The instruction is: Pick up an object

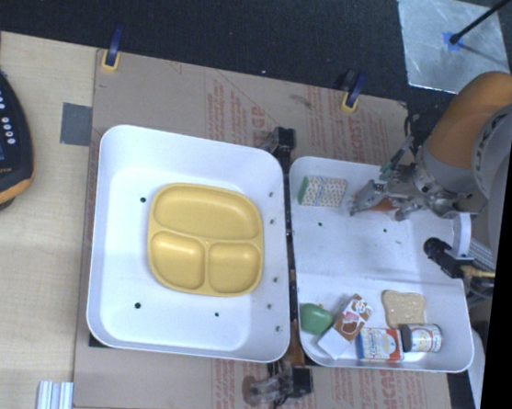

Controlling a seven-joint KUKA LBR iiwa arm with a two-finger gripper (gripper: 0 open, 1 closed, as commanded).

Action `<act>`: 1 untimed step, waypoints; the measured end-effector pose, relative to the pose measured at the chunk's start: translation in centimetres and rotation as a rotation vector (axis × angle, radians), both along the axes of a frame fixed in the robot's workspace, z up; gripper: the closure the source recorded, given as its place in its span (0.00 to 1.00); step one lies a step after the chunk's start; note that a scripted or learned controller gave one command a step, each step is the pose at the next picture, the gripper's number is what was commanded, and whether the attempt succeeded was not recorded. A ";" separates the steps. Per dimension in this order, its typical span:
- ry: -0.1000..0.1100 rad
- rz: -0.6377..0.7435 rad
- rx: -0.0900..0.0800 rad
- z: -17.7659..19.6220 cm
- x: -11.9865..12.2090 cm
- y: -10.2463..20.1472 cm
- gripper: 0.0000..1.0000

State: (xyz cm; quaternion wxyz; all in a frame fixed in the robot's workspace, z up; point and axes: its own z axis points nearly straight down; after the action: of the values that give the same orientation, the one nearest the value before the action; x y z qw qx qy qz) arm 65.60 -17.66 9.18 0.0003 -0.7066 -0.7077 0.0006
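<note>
We hang our end effector [381, 203], grip unreadable, over the right bin's [374, 260] bare upper floor, well apart from the food items [379, 330] clustered below.

Small food items [379, 333] cluster along the right bin's [379, 260] near edge.

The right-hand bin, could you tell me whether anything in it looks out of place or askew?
Nothing looks spilled or damaged. The items in the right bin are crowded along its near edge: a green object, a small carton, a toast slice and a can lying on its side. A green-edged packet lies alone at the far end.
</note>
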 end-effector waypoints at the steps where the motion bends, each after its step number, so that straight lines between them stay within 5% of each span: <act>1: -0.001 0.000 0.001 0.1 0.0 -3.5 0.00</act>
State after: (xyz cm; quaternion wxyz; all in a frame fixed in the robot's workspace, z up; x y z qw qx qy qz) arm 65.64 -21.20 9.24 0.0002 -0.7064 -0.7078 0.0002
